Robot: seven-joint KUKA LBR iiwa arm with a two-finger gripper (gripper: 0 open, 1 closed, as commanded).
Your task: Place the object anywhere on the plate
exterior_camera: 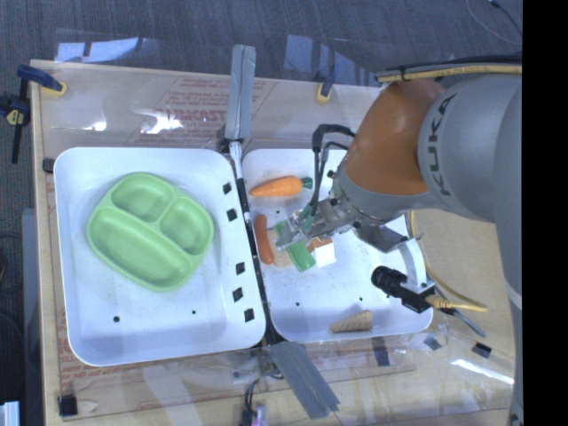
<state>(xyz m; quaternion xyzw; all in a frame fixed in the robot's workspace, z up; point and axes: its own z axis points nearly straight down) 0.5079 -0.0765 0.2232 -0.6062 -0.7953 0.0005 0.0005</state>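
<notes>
Two shallow white bins sit side by side; one green three-compartment plastic plate, one orange carrot, one tan cone-shaped piece.

We see a green three-compartment plastic plate in the left white bin. In the right white bin, our hand hangs low over small green-and-white pieces, with an orange carrot farther back, a reddish sausage at its left and a tan cone near the front.

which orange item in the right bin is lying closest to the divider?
The orange-red sausage, lying lengthwise right beside the divider between the bins. The carrot lies crosswise farther back, nearer the bin's far wall.
</notes>
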